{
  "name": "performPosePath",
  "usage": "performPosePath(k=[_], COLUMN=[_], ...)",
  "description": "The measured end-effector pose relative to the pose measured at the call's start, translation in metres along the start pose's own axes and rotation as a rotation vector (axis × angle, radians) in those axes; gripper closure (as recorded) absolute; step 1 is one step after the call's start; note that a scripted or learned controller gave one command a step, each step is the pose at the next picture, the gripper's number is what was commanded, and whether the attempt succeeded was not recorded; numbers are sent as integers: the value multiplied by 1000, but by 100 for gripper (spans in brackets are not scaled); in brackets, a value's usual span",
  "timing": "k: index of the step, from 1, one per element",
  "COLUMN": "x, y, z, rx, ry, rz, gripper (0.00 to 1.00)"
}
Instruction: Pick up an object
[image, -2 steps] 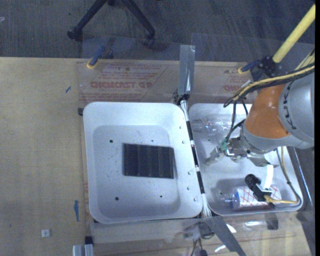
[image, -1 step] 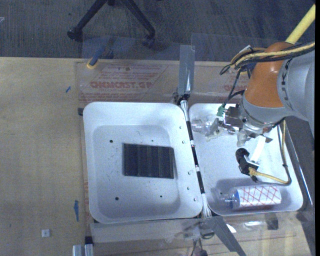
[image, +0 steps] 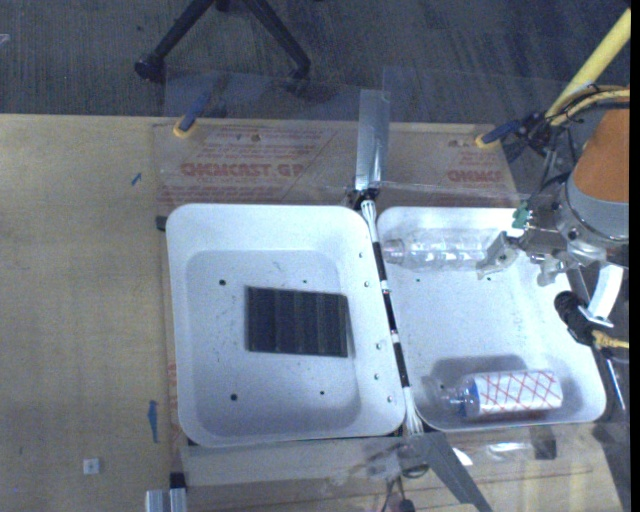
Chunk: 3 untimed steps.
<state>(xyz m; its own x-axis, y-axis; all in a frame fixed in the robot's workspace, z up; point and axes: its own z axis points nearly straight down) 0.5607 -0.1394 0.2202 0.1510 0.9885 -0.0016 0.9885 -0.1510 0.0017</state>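
Observation:
A clear plastic bottle (image: 440, 250) lies on its side along the far edge of the right bin (image: 520, 330). Another bottle, with a red crosshatch label (image: 505, 392), lies on its side at that bin's near edge. A dark ribbed rectangular panel (image: 298, 321) lies flat in the middle of the left bin (image: 200, 300). My gripper (image: 522, 255) hangs over the far right part of the right bin, just past the clear bottle's right end. I see nothing held in it.
The grey arm with its orange band (image: 605, 165) and cables comes in over the right bin's far right corner. A metal divider (image: 372, 150) and clamps stand behind the bins. Bare bin floor (image: 470, 320) lies between the two bottles.

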Motion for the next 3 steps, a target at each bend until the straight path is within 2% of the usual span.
performPosePath(k=[1,2,3], x=[9,-42,-41], y=[-55,1,1], z=[130,91,91], rx=[1,0,1], ry=[2,1,1], rz=[-140,-59,-59], gripper=[0,0,0])
